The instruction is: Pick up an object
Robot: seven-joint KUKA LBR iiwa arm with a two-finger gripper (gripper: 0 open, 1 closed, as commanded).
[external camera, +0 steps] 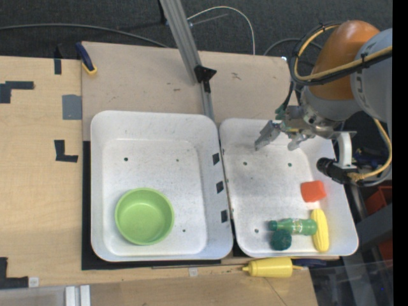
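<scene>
The orange block [313,191], green bottle [292,226] and yellow piece [320,229] sit clustered well below the tool [280,138], which hangs released and empty; a descent there risks nudging crowded neighbours or closing on nothing.

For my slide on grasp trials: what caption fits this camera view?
Open gripper hovers over the right bin, apart from the orange block, banana and green bottle.
</scene>
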